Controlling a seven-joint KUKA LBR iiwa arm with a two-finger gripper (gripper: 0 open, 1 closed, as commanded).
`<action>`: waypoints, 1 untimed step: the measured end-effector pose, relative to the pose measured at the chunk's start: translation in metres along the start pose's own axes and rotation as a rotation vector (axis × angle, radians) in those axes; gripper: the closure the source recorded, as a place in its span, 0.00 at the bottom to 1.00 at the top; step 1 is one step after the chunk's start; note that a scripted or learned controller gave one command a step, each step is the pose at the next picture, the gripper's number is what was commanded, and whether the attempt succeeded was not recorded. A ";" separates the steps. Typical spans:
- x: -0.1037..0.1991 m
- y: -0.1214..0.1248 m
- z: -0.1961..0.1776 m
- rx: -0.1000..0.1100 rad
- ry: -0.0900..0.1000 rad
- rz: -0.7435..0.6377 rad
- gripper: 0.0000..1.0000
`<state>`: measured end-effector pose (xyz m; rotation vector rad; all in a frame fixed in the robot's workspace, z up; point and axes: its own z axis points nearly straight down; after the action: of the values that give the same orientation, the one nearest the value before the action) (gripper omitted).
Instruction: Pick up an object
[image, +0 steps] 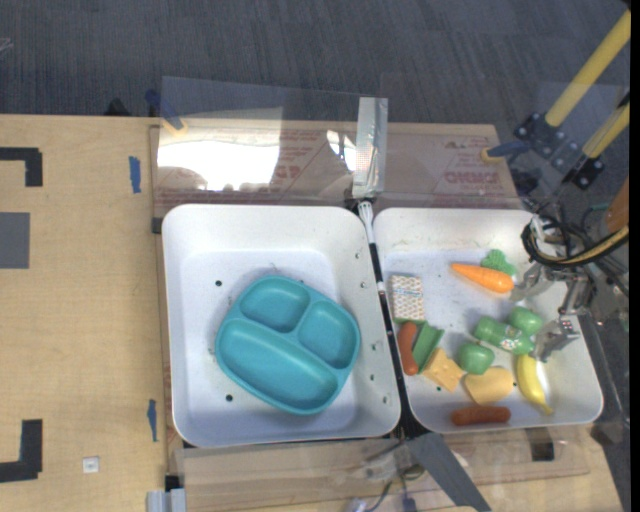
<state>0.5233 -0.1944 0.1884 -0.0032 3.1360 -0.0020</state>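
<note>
1. The left bin (190, 250) sat on the bench (70, 300) and held one thing, a teal plate (288, 343) with three compartments, lying flat toward the bin's near right side. I saw nothing lying in the plate's compartments.
2. The right bin (420, 235) stood just beside the left one, their rims meeting along the middle. It held a scatter of toy food.
3. Nearest the shared rim lay a small checked packet (407, 296), and just below it a red pepper (407, 348) and a dark green vegetable (427, 343) side by side, touching.
4. A yellow cheese wedge (446, 370) lay below those, with a green pepper (474, 356) just beside it on the right.
5. Toward the far side a carrot (482, 277) lay tilted, its leafy green end (497, 262) pointing right.
6. Near the bin's front lay a tan potato-like piece (488, 385) and, nearer the rim, a red sausage (480, 416).
7. A green, white-spotted vegetable (507, 333) lay right of the middle, and a banana (531, 382) lay along the right side.
8. My gripper (556, 318) hung low over the right side of that bin, near the spotted vegetable and above the banana. My fingers stood apart, released, with nothing between them.
</note>
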 end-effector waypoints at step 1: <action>0.036 0.026 0.091 0.002 -0.005 -0.129 0.00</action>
<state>0.4880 -0.1689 0.0969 -0.2043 3.1244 -0.0053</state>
